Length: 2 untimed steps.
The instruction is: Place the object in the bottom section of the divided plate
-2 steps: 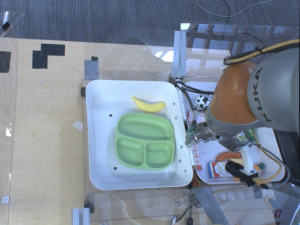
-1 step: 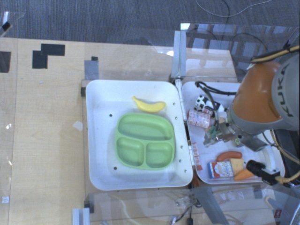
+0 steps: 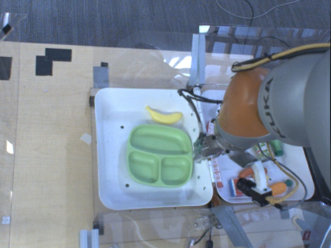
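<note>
One fixed cam, high above the bench, looking down at a slant, 12 o'clock = far side w/ grey carpet. Mid-range: left bin sits centre frame, right bin toward 4 o'clock, arm entering from 3 o'clock.

A: Where's the banana?
B: Yellow, lying flat at the plate's twelve o'clock, just beside its rim.
A: And the divided plate?
B: Green, three sections, mid-bin
</note>
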### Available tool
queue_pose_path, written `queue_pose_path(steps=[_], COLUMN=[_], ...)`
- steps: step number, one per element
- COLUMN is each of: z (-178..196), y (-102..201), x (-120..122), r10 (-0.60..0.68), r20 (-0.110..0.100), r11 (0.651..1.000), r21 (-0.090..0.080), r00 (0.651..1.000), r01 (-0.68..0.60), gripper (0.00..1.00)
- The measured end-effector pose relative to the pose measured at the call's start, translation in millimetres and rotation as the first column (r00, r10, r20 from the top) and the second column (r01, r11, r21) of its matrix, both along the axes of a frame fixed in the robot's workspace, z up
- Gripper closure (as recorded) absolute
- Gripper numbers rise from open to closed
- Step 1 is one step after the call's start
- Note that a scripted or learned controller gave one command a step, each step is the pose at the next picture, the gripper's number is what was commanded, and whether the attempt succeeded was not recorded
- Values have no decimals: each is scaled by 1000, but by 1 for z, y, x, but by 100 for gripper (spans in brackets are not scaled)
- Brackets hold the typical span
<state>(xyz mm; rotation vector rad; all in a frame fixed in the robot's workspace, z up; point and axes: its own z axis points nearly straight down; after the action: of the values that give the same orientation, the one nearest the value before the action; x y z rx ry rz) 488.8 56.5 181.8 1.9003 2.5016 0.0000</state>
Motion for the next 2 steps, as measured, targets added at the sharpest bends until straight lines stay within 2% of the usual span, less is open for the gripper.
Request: queue_pose_path(steps=[1, 2], z=[8, 0], y=[-51, -110], x=[1, 0], r10=[-129, -83], r20=[1, -1], r11=[992, 997], r21=[-1, 0], r00=[992, 997], r01=[129, 83], gripper=[100, 100])
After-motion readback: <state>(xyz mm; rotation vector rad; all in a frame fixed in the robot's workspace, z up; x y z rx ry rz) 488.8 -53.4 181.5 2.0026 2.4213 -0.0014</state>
